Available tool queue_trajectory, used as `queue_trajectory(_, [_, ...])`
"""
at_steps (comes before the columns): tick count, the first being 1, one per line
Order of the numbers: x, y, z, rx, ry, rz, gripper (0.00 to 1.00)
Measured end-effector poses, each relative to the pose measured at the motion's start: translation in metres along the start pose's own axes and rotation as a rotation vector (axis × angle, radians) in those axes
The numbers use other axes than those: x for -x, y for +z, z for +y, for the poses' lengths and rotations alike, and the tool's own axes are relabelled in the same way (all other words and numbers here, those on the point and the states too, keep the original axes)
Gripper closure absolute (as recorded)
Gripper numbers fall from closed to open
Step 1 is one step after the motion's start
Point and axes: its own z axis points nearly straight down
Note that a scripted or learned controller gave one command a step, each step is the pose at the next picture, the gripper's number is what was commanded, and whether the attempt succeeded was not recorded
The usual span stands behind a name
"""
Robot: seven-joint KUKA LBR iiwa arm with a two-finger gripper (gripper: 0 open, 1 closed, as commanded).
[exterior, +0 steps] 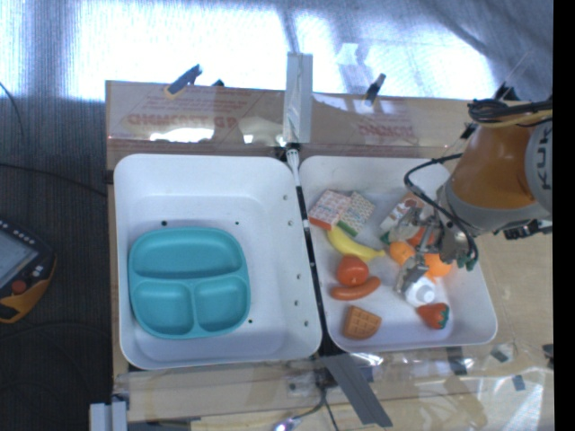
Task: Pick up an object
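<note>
Two white bins side by side. Left bin (180,182) holds a teal three-compartment tray (189,281), sitting low-left in it.

Right bin (481,326) has the toy food pile. Arm (499,178) comes in from the right, orange band visible, wrist angled down and left over the bin's right half. Gripper (429,254) sits low in the clutter near the right-centre; can't tell whether it's wide, narrow or holding anything, too much overlap with the toys there.

Candidate objects, big to small: patterned box (341,209) at the top left of the bin, yellow banana (352,244) just below it, red sausage (356,289), tomato (353,269) touching the sausage, waffle (360,322) near the front wall, white bottle (420,291) just under the gripper, strawberry (434,314) beside it, small orange piece (401,251) next to the gripper.
</note>
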Motion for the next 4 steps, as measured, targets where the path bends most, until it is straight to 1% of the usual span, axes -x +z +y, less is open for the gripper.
queue_trajectory(1, [-0.015, 0.019, 0.038, 0.001, -0.003, 0.0, 0.0])
queue_trajectory(2, [-0.013, 0.008, 0.038, -0.002, -0.003, -0.006, 1.0])
queue_trajectory(3, [-0.013, 0.008, 0.038, -0.002, -0.004, -0.006, 0.0])
queue_trajectory(4, [-0.012, -0.002, 0.038, -0.004, -0.004, -0.008, 1.0])
